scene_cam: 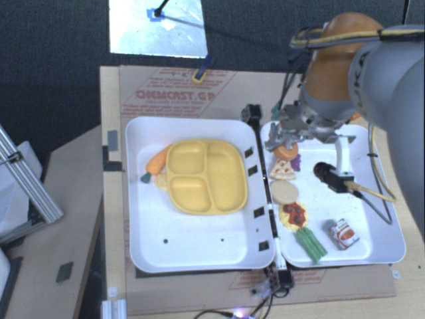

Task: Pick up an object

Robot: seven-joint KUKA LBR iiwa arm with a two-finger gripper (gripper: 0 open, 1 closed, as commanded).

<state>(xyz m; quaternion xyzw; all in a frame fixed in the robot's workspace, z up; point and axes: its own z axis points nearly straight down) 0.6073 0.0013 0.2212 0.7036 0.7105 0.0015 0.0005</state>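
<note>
Two bins; hand (287,140) over orange obj (287,151), R bin (382,234).

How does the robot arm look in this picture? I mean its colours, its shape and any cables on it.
The arm is thick, rounded and grey, with a glossy orange band above the wrist. Dark cables, one with a yellowish stripe, loop over the top of the orange band. Below it sits the gripper, a compact grey metal assembly with dark parts.
</note>
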